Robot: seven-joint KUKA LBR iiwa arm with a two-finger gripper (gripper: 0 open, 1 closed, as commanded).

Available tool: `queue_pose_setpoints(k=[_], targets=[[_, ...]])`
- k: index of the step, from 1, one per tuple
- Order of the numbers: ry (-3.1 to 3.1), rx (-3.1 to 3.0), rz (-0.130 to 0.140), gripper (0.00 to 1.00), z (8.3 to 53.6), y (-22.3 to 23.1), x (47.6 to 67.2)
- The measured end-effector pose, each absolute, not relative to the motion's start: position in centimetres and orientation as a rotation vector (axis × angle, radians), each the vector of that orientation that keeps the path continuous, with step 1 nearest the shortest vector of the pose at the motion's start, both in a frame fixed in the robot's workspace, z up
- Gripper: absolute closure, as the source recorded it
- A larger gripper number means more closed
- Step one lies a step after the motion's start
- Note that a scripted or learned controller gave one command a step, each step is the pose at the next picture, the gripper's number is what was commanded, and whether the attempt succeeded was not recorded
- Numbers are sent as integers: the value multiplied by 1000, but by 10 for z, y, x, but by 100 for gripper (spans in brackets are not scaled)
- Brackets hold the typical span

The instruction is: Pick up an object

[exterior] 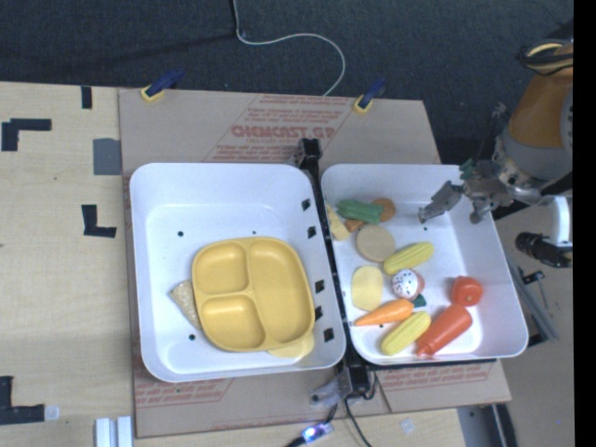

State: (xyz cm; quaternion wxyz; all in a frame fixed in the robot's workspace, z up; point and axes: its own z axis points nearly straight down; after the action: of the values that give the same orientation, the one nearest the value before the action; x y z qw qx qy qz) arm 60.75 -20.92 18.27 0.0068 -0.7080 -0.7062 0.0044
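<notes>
Nothing was picked yet: end effector (pixel 453 203) hovered spread and empty over the right bin's (pixel 491 277) far right corner, toy food (pixel 408 257) untouched.

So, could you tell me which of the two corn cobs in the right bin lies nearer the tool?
The upper corn cob, beside the round tan disc, is nearer the tool. The lower corn cob lies by the front wall, under the carrot.
</notes>
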Motion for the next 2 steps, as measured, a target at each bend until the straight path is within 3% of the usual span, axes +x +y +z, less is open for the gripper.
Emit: queue_pose_setpoints(k=[1, 2], targets=[[-2222, -2219, 2, 0, 192, -209, 611], [-2221, -2217, 6, 0, 142, -201, 616]])
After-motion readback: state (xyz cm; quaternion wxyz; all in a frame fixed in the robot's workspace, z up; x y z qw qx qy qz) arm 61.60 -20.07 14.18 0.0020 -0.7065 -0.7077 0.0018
